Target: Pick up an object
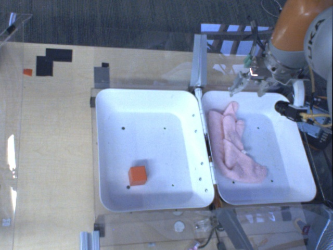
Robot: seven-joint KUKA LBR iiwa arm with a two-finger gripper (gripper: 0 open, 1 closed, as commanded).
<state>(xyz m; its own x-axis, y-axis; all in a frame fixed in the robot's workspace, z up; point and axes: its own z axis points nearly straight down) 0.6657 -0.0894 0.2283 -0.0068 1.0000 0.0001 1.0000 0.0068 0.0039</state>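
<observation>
Up at the upper right of the frame, the gripper point(248, 86) hangs with fingers spread, holding nothing, above the right bin point(291, 194). Below lies a pink cloth point(234, 150). An orange block point(138, 175) sits lower left. No writing legible.

On the pale wooden counter point(52, 139), black patches point(52, 60) and a small orange marker point(27, 72) lie well to the left of the grey metal divider post point(198, 61), and dark carpet point(130, 9) stretches beyond the counter's far edge.
</observation>
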